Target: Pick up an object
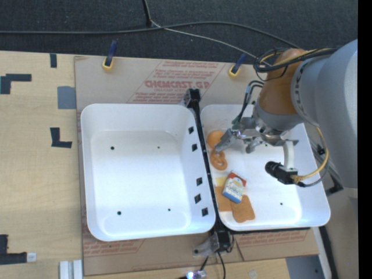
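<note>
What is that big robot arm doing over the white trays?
The grey and orange arm is reaching into the right bin, trying to pick something up. Its gripper is down by some orange pieces near the divider between the bins. A small box with blue and red on it lies a bit farther along, with another orange piece beside it. The left bin sits next to it.

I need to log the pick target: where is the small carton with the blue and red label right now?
The small carton lies in the right bin, near its left wall, between an orange piece above and a tan piece below.
</note>
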You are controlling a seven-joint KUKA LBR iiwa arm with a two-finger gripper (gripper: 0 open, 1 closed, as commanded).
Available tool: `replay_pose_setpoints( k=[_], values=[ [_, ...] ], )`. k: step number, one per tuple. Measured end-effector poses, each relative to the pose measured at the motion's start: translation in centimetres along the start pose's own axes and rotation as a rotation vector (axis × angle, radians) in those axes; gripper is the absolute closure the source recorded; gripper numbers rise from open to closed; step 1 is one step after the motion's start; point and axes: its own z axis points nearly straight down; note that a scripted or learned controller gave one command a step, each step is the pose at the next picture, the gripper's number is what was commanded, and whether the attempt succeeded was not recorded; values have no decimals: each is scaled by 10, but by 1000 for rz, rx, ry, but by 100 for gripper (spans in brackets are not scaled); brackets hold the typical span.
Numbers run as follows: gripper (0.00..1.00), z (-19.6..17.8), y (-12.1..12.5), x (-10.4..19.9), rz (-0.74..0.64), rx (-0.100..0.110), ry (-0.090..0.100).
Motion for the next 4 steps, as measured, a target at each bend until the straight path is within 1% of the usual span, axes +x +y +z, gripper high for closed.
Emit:
replay_pose_setpoints(
  k=[1,2,3,4],
  values=[
    [0,25,-47,-56,8,-10,-3],
    [0,23,18,-11,-2,-15,-4],
    [0,24,-51,-4,4,-12,-4],
    [0,24,-53,3,4,-15,-6]
  ],
)
